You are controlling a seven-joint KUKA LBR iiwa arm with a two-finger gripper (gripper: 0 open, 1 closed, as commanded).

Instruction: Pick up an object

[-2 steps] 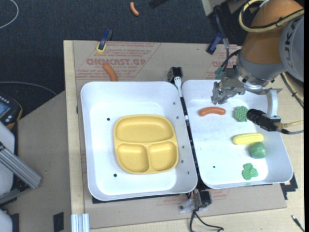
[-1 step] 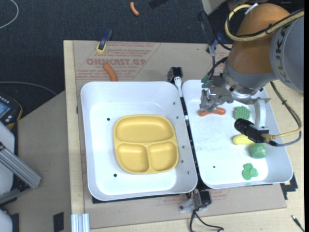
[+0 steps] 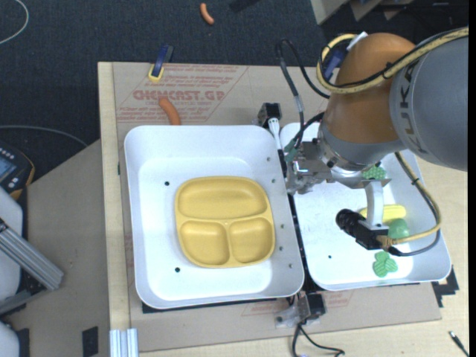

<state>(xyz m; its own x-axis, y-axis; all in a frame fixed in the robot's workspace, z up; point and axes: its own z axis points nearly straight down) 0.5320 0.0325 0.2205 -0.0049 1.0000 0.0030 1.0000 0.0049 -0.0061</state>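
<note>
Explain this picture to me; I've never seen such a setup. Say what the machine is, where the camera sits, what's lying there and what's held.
The picture comes from one camera fixed above a bench, looking down at a slant. The big grey and orange shape is a robot arm reaching in from the right. Two shallow white bins sit side by side. The left bin holds a yellow divided tray. The arm hangs over the right bin, where small green pieces and a yellow piece lie. Whether anything is held cannot be told here.
</note>
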